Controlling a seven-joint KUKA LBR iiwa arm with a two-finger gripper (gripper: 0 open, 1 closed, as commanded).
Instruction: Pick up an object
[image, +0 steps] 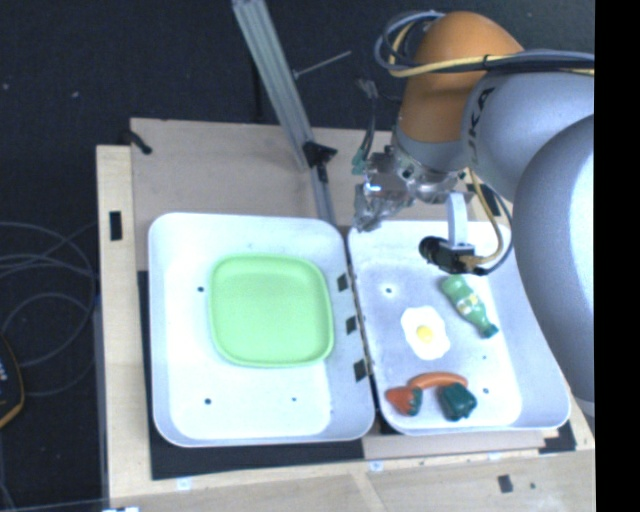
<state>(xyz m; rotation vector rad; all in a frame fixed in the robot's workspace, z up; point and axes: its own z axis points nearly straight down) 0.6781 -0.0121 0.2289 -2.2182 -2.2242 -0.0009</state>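
The jaws hang over the far left corner of the right bin, too blurred to tell open from shut, and the green bottle lies nearer its right edge, long axis slanting toward the near right corner.

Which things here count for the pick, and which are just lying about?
Job, likely: gripper; in the right bin, green bottle, toy fried egg, sausage, red piece, teal piece.
Lying about: green plate in the left bin.
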